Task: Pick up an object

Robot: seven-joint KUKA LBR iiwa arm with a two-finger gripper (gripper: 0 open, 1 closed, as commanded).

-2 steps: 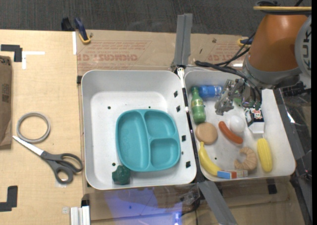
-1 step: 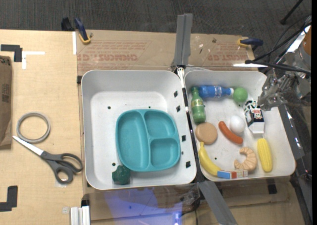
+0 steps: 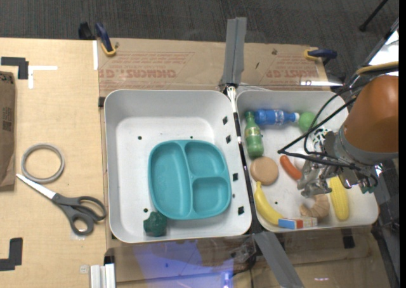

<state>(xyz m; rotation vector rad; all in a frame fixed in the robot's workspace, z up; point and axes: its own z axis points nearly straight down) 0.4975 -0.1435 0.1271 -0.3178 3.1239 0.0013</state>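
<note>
objects: one banana (image 3: 267,206), one corn cob (image 3: 339,198), two bottles; tool (image 3: 313,186) grip unclear.

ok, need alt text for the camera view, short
The grey arm with its orange band reaches from the right over the right bin, its pincer low among a banana, a corn cob, a blue bottle and other toy food. The left bin holds a teal divided plate; scissors lie on the bench.
</note>
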